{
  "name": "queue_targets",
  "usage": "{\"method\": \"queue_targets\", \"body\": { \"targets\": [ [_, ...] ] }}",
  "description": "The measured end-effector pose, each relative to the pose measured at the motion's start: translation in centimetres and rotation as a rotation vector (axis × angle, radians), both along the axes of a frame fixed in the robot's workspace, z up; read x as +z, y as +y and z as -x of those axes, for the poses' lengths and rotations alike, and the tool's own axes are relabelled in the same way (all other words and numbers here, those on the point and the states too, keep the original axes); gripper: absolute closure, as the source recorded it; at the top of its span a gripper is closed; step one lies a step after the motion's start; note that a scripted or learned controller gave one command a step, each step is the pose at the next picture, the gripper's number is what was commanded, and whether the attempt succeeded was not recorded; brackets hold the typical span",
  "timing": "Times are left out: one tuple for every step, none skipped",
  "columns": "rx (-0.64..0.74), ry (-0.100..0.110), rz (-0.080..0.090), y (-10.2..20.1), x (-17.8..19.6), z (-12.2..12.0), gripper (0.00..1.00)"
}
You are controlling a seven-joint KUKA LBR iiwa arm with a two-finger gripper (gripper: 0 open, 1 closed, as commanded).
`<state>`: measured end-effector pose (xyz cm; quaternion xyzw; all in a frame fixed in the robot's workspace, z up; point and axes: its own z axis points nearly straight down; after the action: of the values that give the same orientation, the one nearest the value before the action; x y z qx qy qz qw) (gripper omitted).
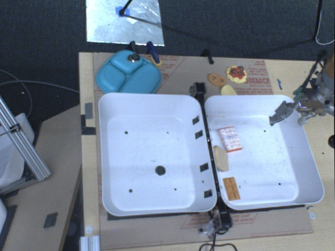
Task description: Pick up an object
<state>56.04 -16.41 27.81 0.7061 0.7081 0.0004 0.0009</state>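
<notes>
Gripper point(289, 114) was hanging over the upper right corner of the right bin point(309, 166), fingers spread apart with nothing between them. Closest grab-able thing was a little red and white box point(230, 138) lying flat near the bin's left wall, with print on it too small to read. Just below it sat a pale tan oval piece point(221, 158), then a flat orange-brown block point(231, 188) near the bottom edge. Left bin point(152, 106) had one dark round thing point(160, 170) on its floor. Bench was brownish cardboard with reddish lettering I couldn't make out, a blue divided tray point(129, 75) sat behind the bins, dark carpet all around.
</notes>
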Motion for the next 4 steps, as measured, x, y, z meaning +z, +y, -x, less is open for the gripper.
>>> {"method": "queue_targets", "body": {
  "targets": [
    [0.008, -0.008, -0.002, 7.3, 7.9, 3.4, 0.00],
    [0.011, -0.012, -0.004, 16.0, 17.1, 7.3, 0.00],
    [0.004, -0.007, 0.000, 15.4, 17.7, 7.1, 1.00],
    [0.008, 0.002, -0.002, 22.0, 14.3, 7.4, 1.00]
  ]
}}
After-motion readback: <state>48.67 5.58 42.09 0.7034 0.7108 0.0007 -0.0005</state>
